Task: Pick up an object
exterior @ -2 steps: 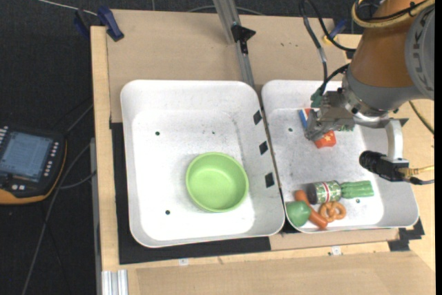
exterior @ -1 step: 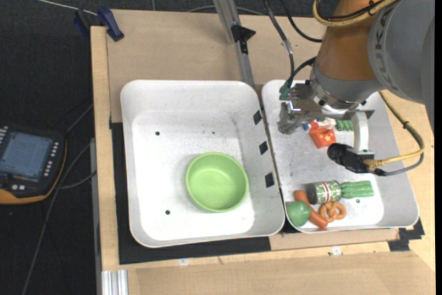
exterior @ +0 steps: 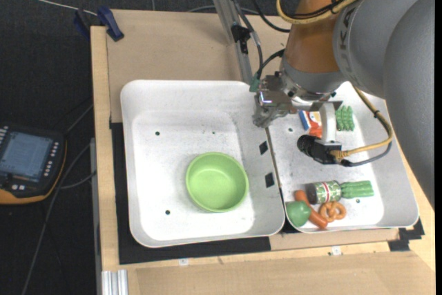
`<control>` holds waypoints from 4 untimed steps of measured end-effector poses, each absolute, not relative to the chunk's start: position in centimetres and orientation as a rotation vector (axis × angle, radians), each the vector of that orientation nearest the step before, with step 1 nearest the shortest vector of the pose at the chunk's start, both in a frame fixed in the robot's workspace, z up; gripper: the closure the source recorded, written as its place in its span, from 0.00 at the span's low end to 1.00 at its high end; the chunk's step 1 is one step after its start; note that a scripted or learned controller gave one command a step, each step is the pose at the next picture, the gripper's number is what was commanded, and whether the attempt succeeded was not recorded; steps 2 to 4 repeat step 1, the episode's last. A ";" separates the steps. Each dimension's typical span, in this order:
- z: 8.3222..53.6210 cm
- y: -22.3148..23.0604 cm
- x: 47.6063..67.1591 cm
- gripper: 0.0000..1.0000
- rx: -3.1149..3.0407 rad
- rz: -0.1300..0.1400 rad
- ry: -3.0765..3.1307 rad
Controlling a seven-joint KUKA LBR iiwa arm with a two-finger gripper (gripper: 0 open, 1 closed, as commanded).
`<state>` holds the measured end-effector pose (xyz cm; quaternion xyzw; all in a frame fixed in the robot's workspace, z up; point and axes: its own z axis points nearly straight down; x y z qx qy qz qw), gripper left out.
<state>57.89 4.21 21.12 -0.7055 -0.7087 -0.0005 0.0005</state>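
Two things worried us. We couldn't tell how the gripper (exterior: pixel 268 107) was set; it hung over the seam between the bins (exterior: pixel 138 107). Graspables sat well apart: green bowl (exterior: pixel 217 181) left, bottle (exterior: pixel 340 191) right. Dropping there, it'd likely hit the rim.

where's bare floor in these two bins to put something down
The left bin is bare all along its far and left sides, around the green bowl. The right bin is crowded: the gripper at its far end, a bottle and toys near.
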 end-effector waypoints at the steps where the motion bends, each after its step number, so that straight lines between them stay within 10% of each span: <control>1: 21.4 9.3 59.1 1.00 -2.216 -0.002 -2.226; 4: 21.4 9.3 59.1 1.00 -2.216 -0.002 -2.226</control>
